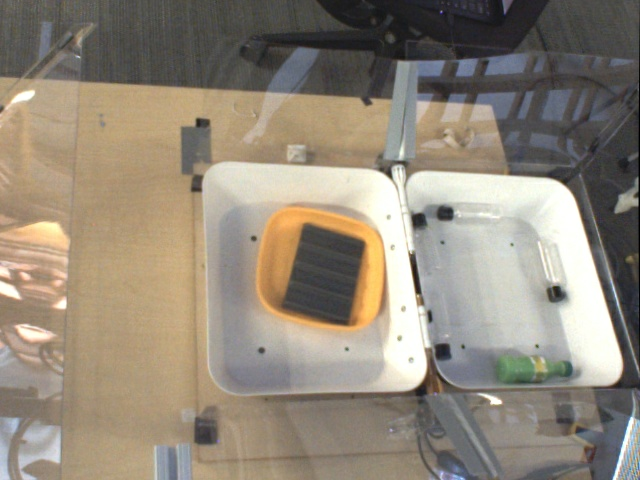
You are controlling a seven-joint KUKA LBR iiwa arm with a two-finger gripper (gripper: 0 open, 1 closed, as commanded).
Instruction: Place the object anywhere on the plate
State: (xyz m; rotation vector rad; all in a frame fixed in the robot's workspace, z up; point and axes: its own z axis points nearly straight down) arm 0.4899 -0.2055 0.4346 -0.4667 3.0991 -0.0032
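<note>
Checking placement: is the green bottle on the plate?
No, the green bottle lies in the right bin; the orange plate holds a dark ridged block.

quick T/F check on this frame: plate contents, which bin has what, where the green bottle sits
1. The orange plate sits in the left bin. True.
2. The dark ridged block lies on the plate. True.
3. The green bottle stands upright in the left bin. False: it lies on its side in the right bin, near the front wall.
4. The right bin also holds two clear tubes with dark caps. True.
5. The dark block lies half off the plate onto the bin floor. False: it lies within the plate's rim.
</note>
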